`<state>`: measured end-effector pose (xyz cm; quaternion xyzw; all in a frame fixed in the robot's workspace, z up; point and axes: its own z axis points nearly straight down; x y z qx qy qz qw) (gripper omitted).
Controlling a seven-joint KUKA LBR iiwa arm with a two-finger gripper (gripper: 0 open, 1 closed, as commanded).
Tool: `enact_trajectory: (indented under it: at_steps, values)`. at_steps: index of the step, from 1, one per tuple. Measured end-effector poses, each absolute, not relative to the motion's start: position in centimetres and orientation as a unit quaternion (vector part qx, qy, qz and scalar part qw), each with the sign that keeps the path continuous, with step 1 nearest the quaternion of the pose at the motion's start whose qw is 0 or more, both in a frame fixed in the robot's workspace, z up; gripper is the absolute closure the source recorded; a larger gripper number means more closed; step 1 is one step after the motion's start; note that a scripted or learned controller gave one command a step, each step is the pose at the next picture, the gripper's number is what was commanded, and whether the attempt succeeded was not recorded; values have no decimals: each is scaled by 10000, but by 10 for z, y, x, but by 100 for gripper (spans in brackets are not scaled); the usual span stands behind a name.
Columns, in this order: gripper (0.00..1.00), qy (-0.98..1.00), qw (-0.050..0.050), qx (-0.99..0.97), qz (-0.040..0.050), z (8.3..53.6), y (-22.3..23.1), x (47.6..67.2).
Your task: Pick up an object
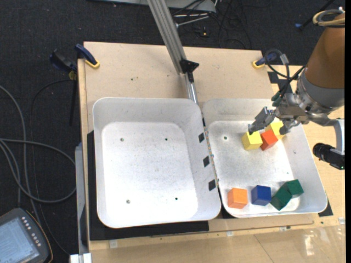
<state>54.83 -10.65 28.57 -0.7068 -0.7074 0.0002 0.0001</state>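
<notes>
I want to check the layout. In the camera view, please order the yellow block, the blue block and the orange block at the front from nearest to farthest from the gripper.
1. Yellow block, just beneath the gripper.
2. Blue block, front row.
3. Orange block, front row, leftmost.

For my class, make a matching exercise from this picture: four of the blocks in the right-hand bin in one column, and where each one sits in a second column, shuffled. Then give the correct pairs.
Column 1
1. yellow block
2. blue block
3. green block
4. orange block

Column 2
A. front row, at the left end
B. upper part of the right bin, by the gripper
C. front row, at the right end
D. front row, in the middle

Pairs: 1-B, 2-D, 3-C, 4-A
</notes>
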Motion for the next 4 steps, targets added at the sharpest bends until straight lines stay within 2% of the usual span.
enact_trajectory:
  at_steps: [1,3,4]
  values:
    - [0,-7071,-2,-7071,0,286,-107,548]
    - [0,-7069,22,-7073,18,199,-103,549]
    - [0,-7069,27,-7074,22,135,-103,551]
